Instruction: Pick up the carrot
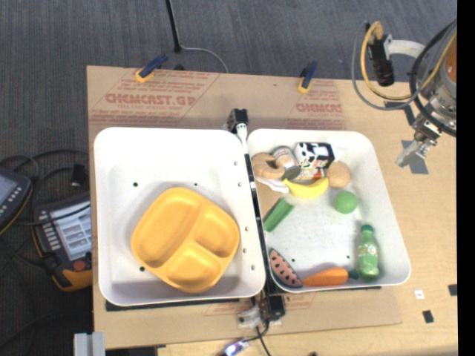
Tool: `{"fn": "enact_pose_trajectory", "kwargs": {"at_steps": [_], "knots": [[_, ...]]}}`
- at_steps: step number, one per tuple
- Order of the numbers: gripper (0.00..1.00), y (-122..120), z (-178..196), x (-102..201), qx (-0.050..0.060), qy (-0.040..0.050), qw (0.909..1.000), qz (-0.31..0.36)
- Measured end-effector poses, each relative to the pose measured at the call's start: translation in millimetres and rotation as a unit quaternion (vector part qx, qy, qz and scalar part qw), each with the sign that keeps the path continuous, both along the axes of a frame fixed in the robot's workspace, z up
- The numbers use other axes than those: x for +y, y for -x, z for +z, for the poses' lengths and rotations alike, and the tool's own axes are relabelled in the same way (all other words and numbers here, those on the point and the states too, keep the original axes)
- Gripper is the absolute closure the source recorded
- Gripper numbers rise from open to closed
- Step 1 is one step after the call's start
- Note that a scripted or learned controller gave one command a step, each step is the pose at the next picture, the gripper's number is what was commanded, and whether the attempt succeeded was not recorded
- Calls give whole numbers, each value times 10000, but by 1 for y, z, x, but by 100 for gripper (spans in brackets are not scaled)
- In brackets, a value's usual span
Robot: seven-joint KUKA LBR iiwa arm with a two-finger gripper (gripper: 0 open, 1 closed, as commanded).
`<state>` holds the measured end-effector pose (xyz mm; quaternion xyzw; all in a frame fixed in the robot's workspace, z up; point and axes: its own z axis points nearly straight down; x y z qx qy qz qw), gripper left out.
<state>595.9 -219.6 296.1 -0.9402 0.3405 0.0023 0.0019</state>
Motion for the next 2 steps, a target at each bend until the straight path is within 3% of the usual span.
{"fn": "enact_pose_trajectory", "kwargs": {"at_steps": [1,2], "knots": [[100,3,89,1,-28,0,9935,1137],[100,-1,3,-3,-13,-5,9835,1811]]}}
